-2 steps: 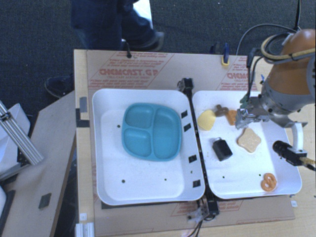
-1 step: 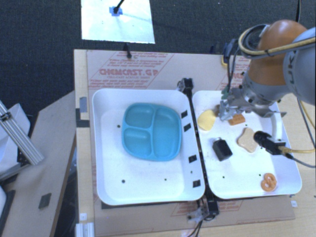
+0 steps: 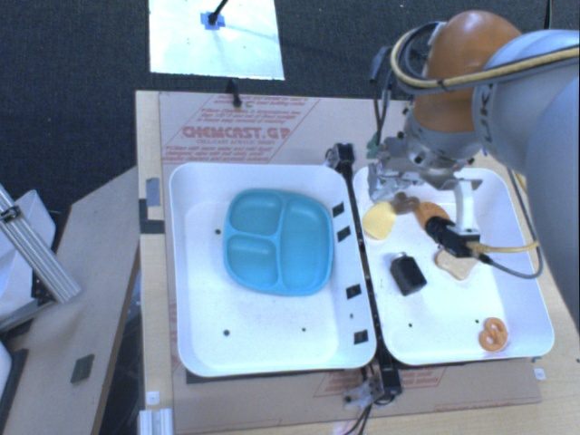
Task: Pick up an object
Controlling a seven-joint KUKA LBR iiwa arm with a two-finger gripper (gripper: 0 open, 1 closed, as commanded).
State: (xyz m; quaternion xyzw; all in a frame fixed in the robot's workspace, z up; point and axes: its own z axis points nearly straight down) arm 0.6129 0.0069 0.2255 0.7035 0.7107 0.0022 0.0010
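My gripper (image 3: pixel 395 188) hangs low over the back left part of the right bin (image 3: pixel 526 329), under the orange band of the wrist. Just below it lie a pale yellow rounded piece (image 3: pixel 380 220) and a brown-orange object (image 3: pixel 428 212), both very close to the gripper's tip. Whether it touches either one cannot be made out. Further forward in the same bin are a small black block (image 3: pixel 408 274), a tan flat piece (image 3: pixel 453 264) and a small pretzel (image 3: pixel 493 333) near the front right corner.
The left bin (image 3: pixel 195 333) holds a blue divided plate (image 3: pixel 277 241). A black hinge strip (image 3: pixel 353 252) runs between the two bins. A yellow cable (image 3: pixel 512 247) with a black plug trails from the wrist across the right bin. A white sheet (image 3: pixel 215 25) lies behind the bench.
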